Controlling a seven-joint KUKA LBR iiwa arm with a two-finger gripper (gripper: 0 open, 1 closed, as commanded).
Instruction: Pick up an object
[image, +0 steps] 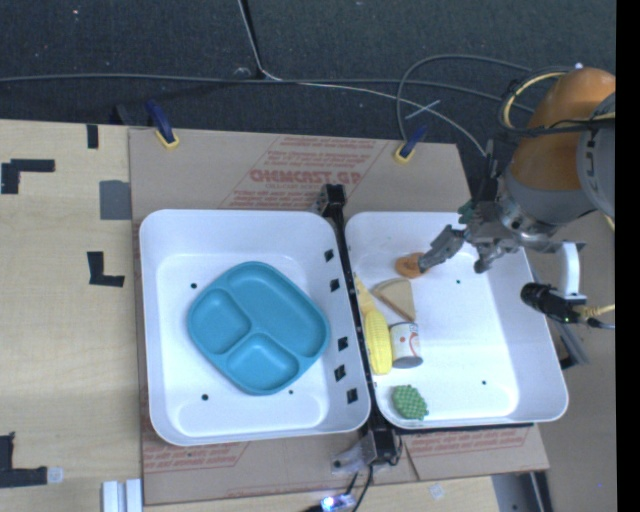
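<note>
The right bin (500, 375) holds several small items along its left side. There is an orange-brown piece (407, 266), a tan wedge (393, 297), a yellow corn cob (376, 338), a small white can with a red mark (405, 344) and a green knobbly lump (408, 402). My gripper (456, 262) hangs over the bin's upper part, just right of the orange-brown piece. It is open, and its left fingertip (428, 262) is right beside that piece. Nothing sits between the fingers.
A blue divided plate (258, 326) lies in the left bin (165, 300). A black divider with clips (345, 300) runs between the bins. A black fitting (545, 297) sticks out at the right bin's right rim. Cables (440, 90) loop above the bench.
</note>
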